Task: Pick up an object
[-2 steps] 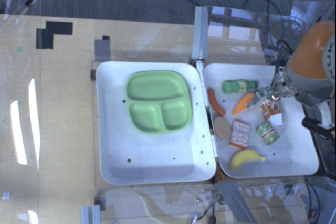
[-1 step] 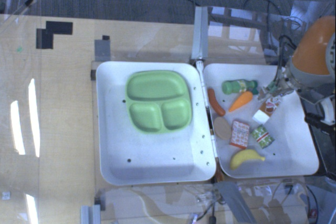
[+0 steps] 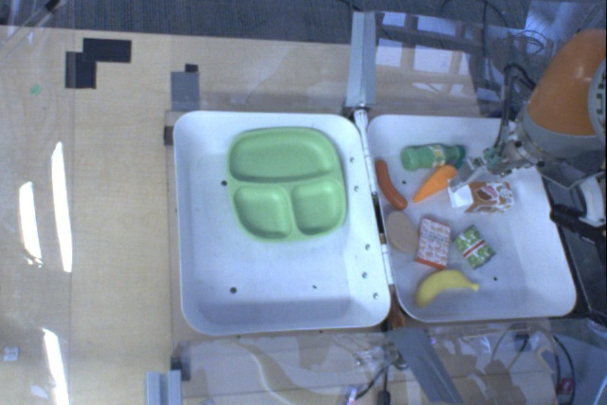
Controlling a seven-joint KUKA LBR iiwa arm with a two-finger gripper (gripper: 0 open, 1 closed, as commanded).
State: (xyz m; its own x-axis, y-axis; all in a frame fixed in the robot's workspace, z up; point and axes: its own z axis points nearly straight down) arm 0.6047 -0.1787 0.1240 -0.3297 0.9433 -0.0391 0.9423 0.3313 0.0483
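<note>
arm point(image 3: 569, 100) | cut off at right edge (orange band partly) | hand point(image 3: 501, 156) blurred

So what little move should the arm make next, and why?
Probably a short drop straight down. The gripper hangs at the top right of the right bin, just above a small brown and white carton, with the carrot close by on the left. Nothing shows between its fingers, so lowering onto the carton looks like the nearest try.

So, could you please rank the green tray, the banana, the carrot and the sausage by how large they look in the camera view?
1. Green tray, by far the largest.
2. Banana.
3. Sausage and carrot: these look too alike to rank.
</note>
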